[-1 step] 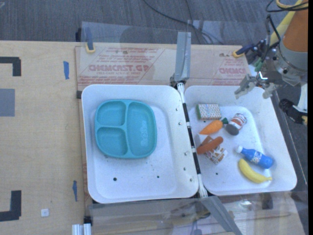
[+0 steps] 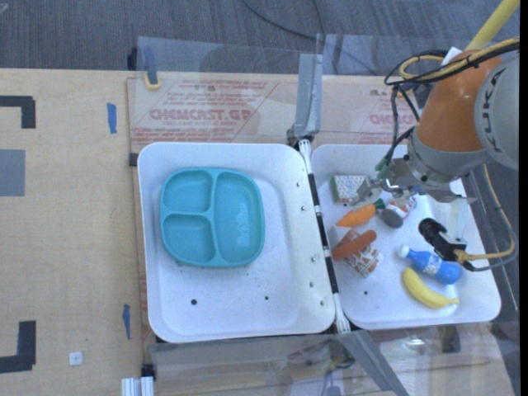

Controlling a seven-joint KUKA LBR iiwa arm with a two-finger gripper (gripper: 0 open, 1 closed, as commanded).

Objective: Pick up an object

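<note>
Table (image 2: 58,246): pale wood, carrying two white bins side by side.

Left bin (image 2: 239,308): well to the view's left of the jaws, across the ridge between the bins. It holds a teal divided plate (image 2: 212,218), lying flat with three compartments. This is the thing farthest from the jaws.

Right bin (image 2: 477,302): the jaws sit over its far part.
- Green-and-white packet (image 2: 348,188): just to the view's left of the jaws, at about the same level.
- Orange carrot (image 2: 356,216): left of the jaws and a little nearer the camera, close by.
- Red-brown sausage (image 2: 355,242): nearer the camera than the carrot, near the jaws but apart from them.
- Small patterned carton (image 2: 365,261): touching the sausage on its near side.
- Grey piece (image 2: 393,217): just on the camera side of the jaws, at the carrot's right end. This is the closest candidate.
- Blue bottle (image 2: 433,265): on its side, white cap pointing left. It lies right of the jaws and nearer the camera, apart from them.
- Yellow banana (image 2: 427,290): just beside the bottle, the item farthest from the jaws in this bin.

Arm (image 2: 450,122): enters from the view's right, with the orange band above the wrist.

Jaws: opening cannot be told, because the wrist body covers them from this angle. Contact with the packet or the grey piece cannot be told either.
</note>
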